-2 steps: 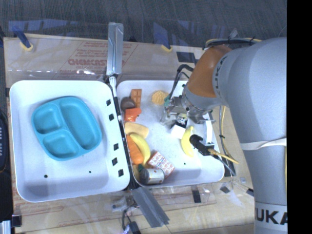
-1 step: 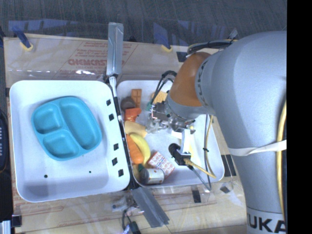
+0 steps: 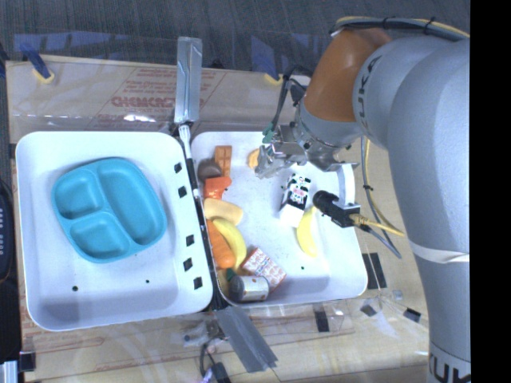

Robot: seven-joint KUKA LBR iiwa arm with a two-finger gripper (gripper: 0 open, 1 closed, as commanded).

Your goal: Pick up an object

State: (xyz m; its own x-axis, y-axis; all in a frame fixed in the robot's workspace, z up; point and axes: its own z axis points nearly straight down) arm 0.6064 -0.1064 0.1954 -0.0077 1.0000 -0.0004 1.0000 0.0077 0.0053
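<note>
Two white bins (image 3: 40,238) sit side by side on a wooden surface (image 3: 96,94). Left holds a blue tray (image 3: 109,207). The hand (image 3: 267,159) hovers over the right bin's toys; its grip I cannot tell.

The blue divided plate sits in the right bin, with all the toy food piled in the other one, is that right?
Not quite. The camera view shows the blue divided plate in the left bin, not the right one. The toy food, such as the banana, is indeed piled in the other bin, the right bin.
</note>
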